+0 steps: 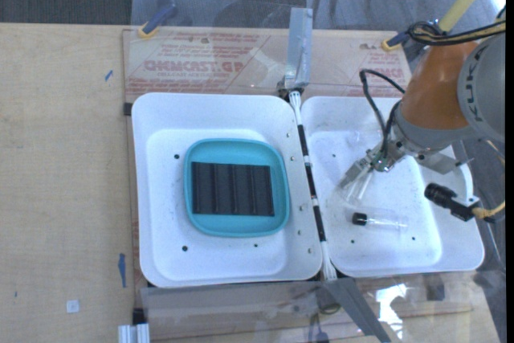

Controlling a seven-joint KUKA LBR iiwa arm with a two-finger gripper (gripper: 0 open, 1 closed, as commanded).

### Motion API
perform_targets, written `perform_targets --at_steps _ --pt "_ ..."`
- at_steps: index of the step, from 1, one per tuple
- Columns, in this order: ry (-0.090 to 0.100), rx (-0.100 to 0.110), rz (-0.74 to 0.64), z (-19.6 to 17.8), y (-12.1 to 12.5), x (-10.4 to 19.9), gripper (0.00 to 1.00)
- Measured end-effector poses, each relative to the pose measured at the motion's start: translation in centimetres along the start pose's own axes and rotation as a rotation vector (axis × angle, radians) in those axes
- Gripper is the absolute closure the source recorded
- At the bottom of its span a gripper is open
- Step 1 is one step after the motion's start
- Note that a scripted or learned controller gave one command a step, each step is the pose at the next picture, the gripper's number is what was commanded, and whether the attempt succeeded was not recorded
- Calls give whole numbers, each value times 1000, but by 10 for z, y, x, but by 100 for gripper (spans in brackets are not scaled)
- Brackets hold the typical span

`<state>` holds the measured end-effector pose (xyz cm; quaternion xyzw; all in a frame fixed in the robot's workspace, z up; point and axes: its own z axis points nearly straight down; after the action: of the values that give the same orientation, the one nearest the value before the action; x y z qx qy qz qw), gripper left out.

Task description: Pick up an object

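Observation:
A small clear tube with a black cap (377, 219) lies on the floor of the right bin (418, 253), near its front. My gripper (356, 182) hangs over the middle of that bin, just above and slightly left of the tube. Its two fingers (348, 176) are spread open, pointing down and left, with nothing between them. In the left bin (161, 173) sits a teal tray (236, 187) holding a dark ribbed insert.
The grey and orange arm (438, 96) covers the back right of the right bin. A black plug on a cable (450, 202) hangs at that bin's right side. A divider strip (309, 181) runs between the bins.

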<state>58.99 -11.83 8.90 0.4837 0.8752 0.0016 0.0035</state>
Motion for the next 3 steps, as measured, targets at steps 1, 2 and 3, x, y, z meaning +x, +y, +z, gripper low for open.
perform_targets --at_steps 1,2,3 --pt "6 6 -78 -16 -98 38 0" --pt "2 3 -155 -139 -94 45 0" --pt "3 4 -154 -138 -94 45 0"
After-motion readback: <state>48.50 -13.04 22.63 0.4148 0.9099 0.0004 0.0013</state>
